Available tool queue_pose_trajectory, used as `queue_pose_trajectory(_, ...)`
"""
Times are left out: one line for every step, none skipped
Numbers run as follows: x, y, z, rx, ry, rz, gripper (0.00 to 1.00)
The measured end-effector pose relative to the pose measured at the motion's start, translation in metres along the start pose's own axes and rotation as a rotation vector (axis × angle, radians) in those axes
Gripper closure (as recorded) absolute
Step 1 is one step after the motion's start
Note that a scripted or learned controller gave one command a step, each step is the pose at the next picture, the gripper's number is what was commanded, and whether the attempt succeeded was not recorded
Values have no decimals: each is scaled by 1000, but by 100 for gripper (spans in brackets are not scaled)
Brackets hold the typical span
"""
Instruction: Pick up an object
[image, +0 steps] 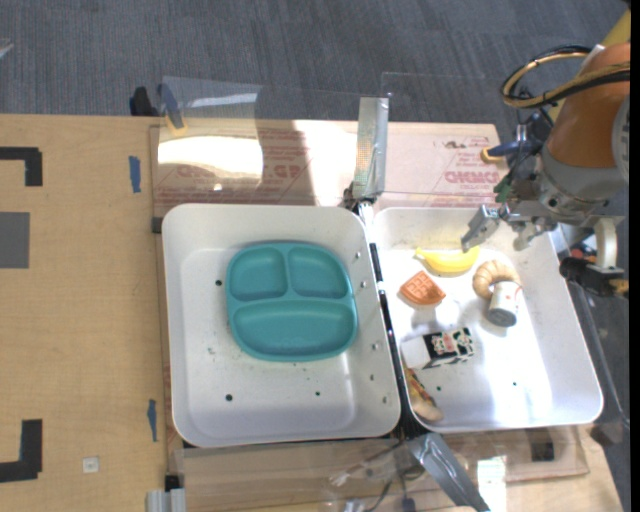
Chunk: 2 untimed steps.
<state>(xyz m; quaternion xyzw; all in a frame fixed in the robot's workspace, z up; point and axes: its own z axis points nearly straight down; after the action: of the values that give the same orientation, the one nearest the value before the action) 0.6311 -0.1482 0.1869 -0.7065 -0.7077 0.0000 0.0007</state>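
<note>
Overhead view of the worktop (70, 300) with two white bins side by side; the left bin (190, 380) carries a teal divided plate (292, 300) at its centre; the right bin (560, 385) holds the candidate objects for the pick. The tool (497, 228) hangs over the 12 o'clock edge of the right bin, its two fingers spread apart and nothing between them, hence released. Just below it, toward 6 o'clock, lies a yellow banana (449, 262); at 3 o'clock of the banana sits a tan croissant-shaped piece (492, 274), touching a white cup (503, 304) tipped on its side; an orange-red wedge (422, 291) lies at 7 o'clock of the banana; a small black-and-white toy (448, 345) lies near the bin's centre; a pale elongated item (424, 397) rests against the bin's 8 o'clock wall. Judged from this arrangement, the banana is the nearest target. Risks: the banana lies close to the far wall, so one finger may strike the rim on descent; its curved, smooth body may roll or squirt out as the fingers close; a descent slightly toward 3 o'clock could land on the croissant piece and nudge the cup, scattering the cluster; a closure above the object would yield an empty grasp.
</note>
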Motion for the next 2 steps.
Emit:
queue_pose_trajectory(32, 10, 98, -10, -3, 63, 0)
queue_pose_trajectory(47, 34, 101, 6, -2, 163, 0)
